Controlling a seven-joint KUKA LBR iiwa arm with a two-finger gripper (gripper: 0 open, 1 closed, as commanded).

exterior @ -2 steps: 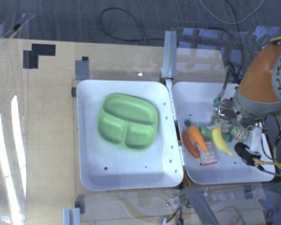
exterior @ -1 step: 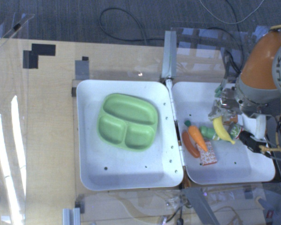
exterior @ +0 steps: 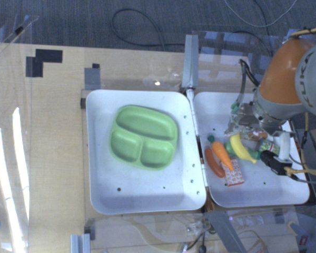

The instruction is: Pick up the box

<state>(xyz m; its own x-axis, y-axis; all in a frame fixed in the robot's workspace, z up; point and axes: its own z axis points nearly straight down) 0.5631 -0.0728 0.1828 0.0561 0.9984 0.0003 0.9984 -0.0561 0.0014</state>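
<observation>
Lying flat, the box [exterior: 234, 174] runs lengthwise beside the carrot [exterior: 221, 154].

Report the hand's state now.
Hand: over the right bin, above the banana; open or closed cannot be told, and no box shows in its grip.

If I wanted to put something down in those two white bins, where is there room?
In the left bin, bare floor runs in front of the green divided tray and along its left side. In the right bin, the front right corner is bare. The carrot, banana and small box crowd its middle under the arm.
</observation>
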